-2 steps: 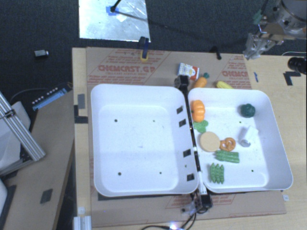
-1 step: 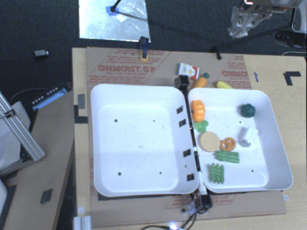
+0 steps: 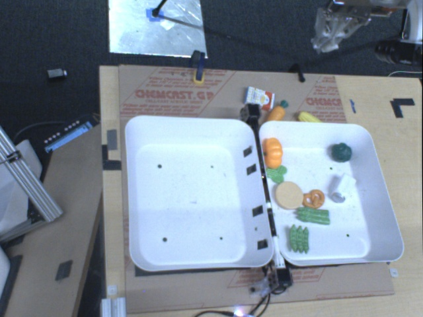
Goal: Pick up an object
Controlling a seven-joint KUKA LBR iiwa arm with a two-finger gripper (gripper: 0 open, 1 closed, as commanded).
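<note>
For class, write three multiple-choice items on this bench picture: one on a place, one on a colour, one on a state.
1. Where is the orange pumpkin?
A. left bin
B. right bin, near the divider
C. on the floor

2. What colour is the broccoli?
A. dark green
B. red
C. yellow

3. Where is the robot's hand?
A. down inside the left bin
B. touching the pretzel
C. raised beyond the bench's far edge

Key: 1 B, it lies at the right bin's left side. 2 A, it is dark green. 3 C, the hand hangs over the dark floor, away from both bins.
</note>
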